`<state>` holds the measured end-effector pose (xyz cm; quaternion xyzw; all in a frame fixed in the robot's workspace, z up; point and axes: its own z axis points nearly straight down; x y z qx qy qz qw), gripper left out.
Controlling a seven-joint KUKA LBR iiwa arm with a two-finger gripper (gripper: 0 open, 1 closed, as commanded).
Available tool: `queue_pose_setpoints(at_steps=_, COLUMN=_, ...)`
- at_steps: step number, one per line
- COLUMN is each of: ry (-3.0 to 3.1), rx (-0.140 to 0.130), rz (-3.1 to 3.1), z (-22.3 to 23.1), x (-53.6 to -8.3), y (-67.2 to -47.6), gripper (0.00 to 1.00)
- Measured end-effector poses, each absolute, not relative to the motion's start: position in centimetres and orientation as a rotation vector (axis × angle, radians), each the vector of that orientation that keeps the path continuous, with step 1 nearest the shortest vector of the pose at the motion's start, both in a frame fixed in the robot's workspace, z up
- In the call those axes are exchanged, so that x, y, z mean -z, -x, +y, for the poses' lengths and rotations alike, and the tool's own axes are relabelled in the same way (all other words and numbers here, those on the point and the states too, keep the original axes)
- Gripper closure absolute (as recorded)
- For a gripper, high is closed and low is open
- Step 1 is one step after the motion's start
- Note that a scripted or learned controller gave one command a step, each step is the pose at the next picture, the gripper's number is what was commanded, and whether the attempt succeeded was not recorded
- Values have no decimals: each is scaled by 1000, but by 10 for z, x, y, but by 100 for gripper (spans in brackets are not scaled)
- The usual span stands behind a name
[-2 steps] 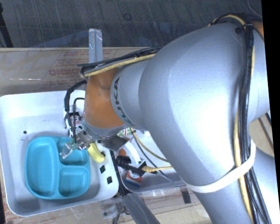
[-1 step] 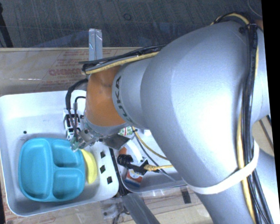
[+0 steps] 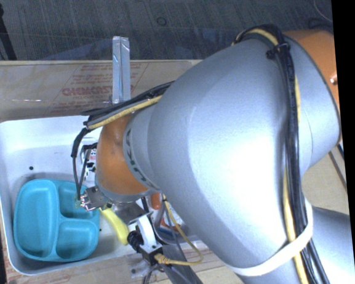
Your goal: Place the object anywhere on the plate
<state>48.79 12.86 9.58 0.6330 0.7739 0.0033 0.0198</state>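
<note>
A: One arm (image 3: 229,164), and it covers most of what I need to see. My gripper sits low by the plate's right edge, under the orange band (image 3: 115,168); whether my fingers are spread or clenched, I cannot tell.

B: Where's the object?

A: A yellow piece (image 3: 115,226) shows just beside the blue plate (image 3: 42,224), below my wrist. I take that to be the object, though its shape is half hidden. It looks to lie off the plate, on the white bin (image 3: 17,146) floor or hanging above it; I cannot say which.

B: Risks?

A: If it is let go here, it likely lands beside the plate rather than on it. The plate has raised dividers, so a drop on a ridge could roll it out. My wrist is close enough to nudge the plate.

B: Anything in the way?

A: Black cable (image 3: 79,159) loops near the plate; it could snag. A metal upright (image 3: 120,69) stands behind the bin, well apart.
</note>
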Motion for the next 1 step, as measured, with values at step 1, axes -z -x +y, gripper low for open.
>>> queue_pose_setpoints(at_steps=1, ry=-1799, rx=6, rz=2579, z=124, x=-154, y=-510, gripper=100)
